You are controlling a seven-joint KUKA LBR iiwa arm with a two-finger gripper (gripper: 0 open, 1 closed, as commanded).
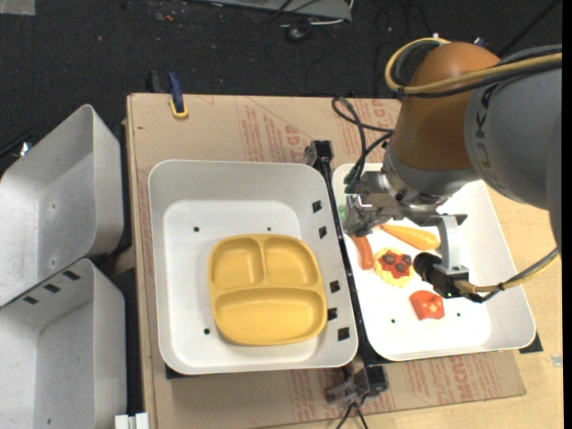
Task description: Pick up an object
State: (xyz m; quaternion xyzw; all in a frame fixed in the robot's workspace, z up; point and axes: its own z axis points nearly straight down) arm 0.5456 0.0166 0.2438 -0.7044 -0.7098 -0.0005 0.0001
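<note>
The arm hangs over the right bin; we cannot tell the pincer state, so the carrot waits unpicked.

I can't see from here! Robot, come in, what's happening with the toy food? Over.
Gripper low over right white bin, nothing seen held. Orange carrot-shaped piece, slim red-orange piece, small pizza slice, red chunk lying loose. Yellow divided plate in left bin.

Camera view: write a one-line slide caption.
Gripper hovers over toy food in right bin; yellow divided tray sits in left bin.
</note>
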